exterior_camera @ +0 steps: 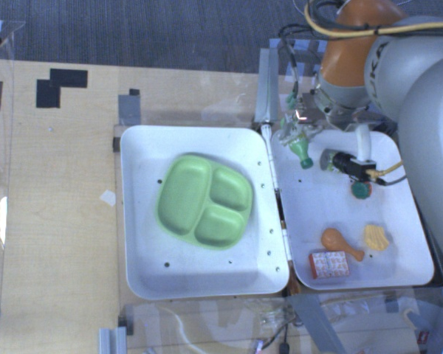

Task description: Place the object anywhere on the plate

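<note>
At the far left corner of the right bin (406,268), the gripper (299,133) hangs low beneath the orange-banded wrist, with a small green bottle-shaped object (303,154) directly below and touching its tips. The object's long axis runs roughly near-to-far, slightly slanted, its neck end lying up toward the gripper. Whether it sits clamped or merely lies beside the tips cannot be told (glare and cabling obscure the spot), so no grasp is recorded.

The green divided plate (204,200) lies in the middle of the left bin (133,271), to the left of the gripper and somewhat nearer, across the wall where the two bins meet. Judged from this, the coming move turns on a leftward carry over that wall.

Other items in the right bin, a teal ball (362,190), a drumstick (341,243), a yellow chip (376,237) and a red box (330,264), lie well apart on the near side.
</note>
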Robot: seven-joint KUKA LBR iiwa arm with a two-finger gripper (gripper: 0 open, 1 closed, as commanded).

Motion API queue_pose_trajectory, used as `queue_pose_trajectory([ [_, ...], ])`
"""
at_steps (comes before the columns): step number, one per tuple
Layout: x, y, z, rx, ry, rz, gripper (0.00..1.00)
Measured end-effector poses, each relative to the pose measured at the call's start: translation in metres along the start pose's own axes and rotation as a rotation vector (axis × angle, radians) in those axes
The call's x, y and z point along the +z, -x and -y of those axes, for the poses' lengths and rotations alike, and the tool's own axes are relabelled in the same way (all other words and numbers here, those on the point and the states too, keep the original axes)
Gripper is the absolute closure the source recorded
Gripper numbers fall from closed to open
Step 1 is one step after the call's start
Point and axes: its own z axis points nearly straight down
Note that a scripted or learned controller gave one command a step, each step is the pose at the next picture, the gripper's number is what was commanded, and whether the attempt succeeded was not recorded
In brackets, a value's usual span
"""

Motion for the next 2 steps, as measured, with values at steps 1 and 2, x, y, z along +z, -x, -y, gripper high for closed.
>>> queue_pose_trajectory([
  [1, -0.0001, -0.0765, 0.0502, -0.052, 0.001, -0.003, 1.0],
  [2, -0.0001, -0.0761, 0.0503, -0.051, 0.0, -0.003, 0.0],
])
